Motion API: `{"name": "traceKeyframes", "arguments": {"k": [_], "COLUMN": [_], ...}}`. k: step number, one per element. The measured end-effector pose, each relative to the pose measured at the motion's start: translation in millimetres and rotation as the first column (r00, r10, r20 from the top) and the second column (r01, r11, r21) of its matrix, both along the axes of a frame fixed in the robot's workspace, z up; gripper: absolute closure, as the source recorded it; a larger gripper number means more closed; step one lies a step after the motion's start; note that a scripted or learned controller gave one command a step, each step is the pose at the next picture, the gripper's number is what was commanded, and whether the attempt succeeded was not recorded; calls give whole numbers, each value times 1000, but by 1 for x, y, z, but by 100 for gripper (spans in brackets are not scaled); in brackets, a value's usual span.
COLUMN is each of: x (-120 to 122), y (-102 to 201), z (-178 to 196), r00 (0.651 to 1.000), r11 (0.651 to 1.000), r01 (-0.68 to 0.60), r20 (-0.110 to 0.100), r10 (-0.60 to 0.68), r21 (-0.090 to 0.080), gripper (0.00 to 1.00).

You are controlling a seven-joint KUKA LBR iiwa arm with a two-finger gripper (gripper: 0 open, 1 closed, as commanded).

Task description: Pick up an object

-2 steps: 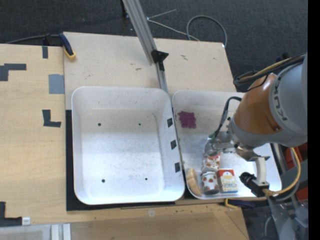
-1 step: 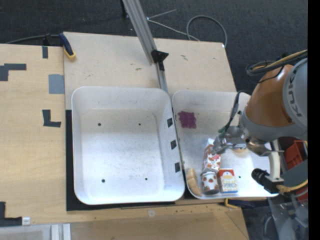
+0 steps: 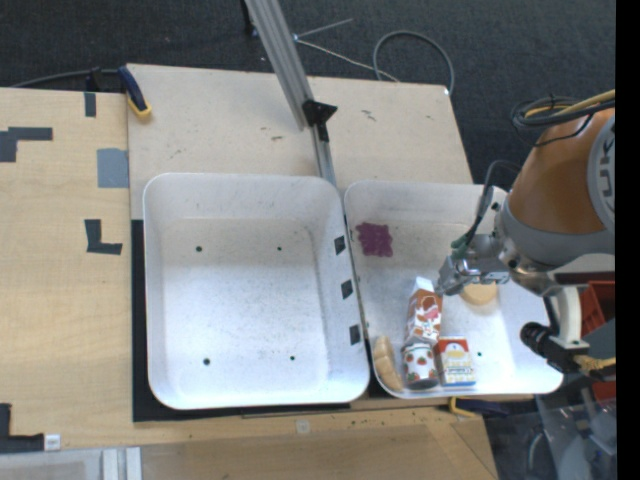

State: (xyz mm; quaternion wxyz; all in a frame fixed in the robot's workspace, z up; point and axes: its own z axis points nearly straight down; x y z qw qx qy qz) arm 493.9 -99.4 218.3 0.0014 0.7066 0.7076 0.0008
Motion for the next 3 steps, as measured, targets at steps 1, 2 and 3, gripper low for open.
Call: {"name": "traceKeyframes", "arguments": {"k": [1,2,3], "x": [4,21,37], "y": [57,100,163], "z": [6,8,10], "r00": [1000,1000,1000], "r11": [1000,1000,1000], "r01": [-6,-5,-7], "r20": [-4,-4,-4], "r10": [6,5,7], "r21": [3,2,3], "gripper": [100,100,100]}}
